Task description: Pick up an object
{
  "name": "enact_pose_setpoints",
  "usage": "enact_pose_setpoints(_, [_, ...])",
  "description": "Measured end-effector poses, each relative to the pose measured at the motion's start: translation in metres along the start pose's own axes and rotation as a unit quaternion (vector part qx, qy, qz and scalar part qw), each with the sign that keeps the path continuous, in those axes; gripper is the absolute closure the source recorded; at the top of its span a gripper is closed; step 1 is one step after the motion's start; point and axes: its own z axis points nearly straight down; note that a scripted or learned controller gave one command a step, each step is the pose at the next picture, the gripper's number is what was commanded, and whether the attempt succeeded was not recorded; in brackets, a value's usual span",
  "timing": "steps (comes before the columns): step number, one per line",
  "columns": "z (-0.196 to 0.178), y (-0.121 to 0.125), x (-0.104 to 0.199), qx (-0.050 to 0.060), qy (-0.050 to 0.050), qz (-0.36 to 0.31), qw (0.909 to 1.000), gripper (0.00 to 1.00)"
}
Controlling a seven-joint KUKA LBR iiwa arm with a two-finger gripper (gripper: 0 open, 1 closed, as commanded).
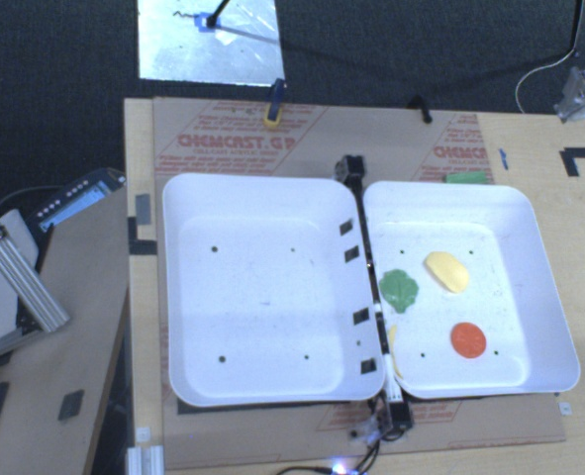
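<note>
I cannot tell how wide the pincer is open, or if it has hold of anything.

Far on the left, a silver metal bar [15, 275] leans by a side table, and a grey box with blue lights [74, 198] lies near it. Up at the back, a shiny metal sheet [210, 28] lies on the dark floor. The bench is covered by a brown board [223, 132] with red letters on it, and a small yellow and blue clamp [273, 107] sits at its back edge.

The left bin [262, 188] is white with a few tiny dark dots on its floor. Little black clips [351, 254] run along the line where the two bins meet.

The things to pick are all in the right bin [530, 265]. A green floppy thing [399, 290] lies close to the bin's left wall. Just beside it, a bit farther back, is a yellow egg-shaped thing [447, 271]. An orange round thing [468, 339] lies nearer the front, apart from both. A small green thing [467, 177] lies on the board behind this bin.
</note>
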Motion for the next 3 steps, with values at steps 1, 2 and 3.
enact_pose_setpoints(1, [-0.137, 0.0, -0.006, -0.008, -0.002, -0.003, 1.0, 1.0])
enact_pose_setpoints(2, [0.051, -0.004, 0.063, 0.007, 0.004, -0.005, 1.0, 1.0])
enact_pose_setpoints(3, [-0.093, 0.001, 0.054, -0.009, -0.001, -0.003, 1.0, 1.0])
